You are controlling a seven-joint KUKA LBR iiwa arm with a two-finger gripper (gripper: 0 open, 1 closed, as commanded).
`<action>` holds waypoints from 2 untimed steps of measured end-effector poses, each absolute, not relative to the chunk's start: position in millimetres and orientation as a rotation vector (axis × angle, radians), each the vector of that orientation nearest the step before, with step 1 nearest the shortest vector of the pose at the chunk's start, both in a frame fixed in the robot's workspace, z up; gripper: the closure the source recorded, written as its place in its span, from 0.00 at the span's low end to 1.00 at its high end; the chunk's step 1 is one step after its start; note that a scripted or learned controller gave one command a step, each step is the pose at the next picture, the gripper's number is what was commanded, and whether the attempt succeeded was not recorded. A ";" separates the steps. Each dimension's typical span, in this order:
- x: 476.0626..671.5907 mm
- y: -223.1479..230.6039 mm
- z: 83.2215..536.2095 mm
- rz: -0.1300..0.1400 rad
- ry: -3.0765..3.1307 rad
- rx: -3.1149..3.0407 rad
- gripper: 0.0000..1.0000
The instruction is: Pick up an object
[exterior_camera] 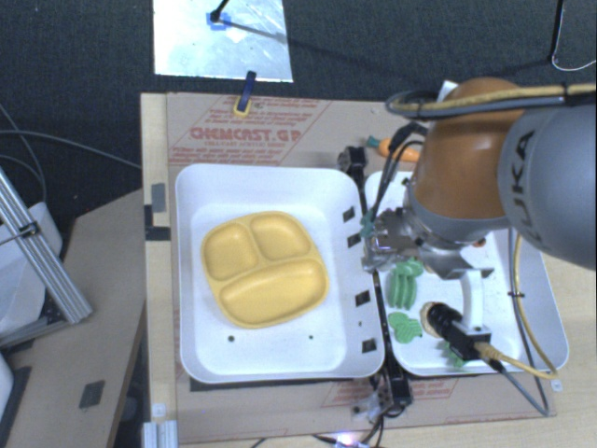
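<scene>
Early in the pick, by the look of it: cannot see any object raised or gripped. Nearest, in the right bin (546, 339), a small green leafy piece (403, 325) lying on the floor, and just beyond it a ribbed green piece (406, 283), probably the handiest thing to take. Right above that piece, close to it, the gripper (384, 243), low beside the bin's left wall. Cannot tell whether set wide or narrow, with the wrist covering it. Left to do, then: close on a piece and lift it clear. Across the wall, in the left bin (196, 250), a yellow divided plate (264, 269), lying flat, three compartments with nothing in them, apart from the gripper. Farther back, at the right bin's far rim, an orange tip (381, 145), too hidden to name. Beyond both bins, printed cardboard (308, 124) bearing a blue-and-yellow stick (245, 94), then a silvery sheet (224, 26).
</scene>
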State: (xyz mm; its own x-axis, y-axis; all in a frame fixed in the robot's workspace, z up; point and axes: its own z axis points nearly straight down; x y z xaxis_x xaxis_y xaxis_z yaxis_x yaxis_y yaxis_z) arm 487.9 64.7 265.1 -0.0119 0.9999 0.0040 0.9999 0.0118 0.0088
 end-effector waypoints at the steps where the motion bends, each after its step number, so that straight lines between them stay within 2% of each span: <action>1: 487.5 60.4 260.8 0.003 2.224 2.217 0.00; 2: 488.4 48.0 413.8 0.026 2.218 2.208 0.00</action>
State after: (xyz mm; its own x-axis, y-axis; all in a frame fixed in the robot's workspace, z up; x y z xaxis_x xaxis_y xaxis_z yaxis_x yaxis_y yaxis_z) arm 488.4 48.0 413.8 -0.0045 1.0000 0.0031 0.9998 0.0044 0.0204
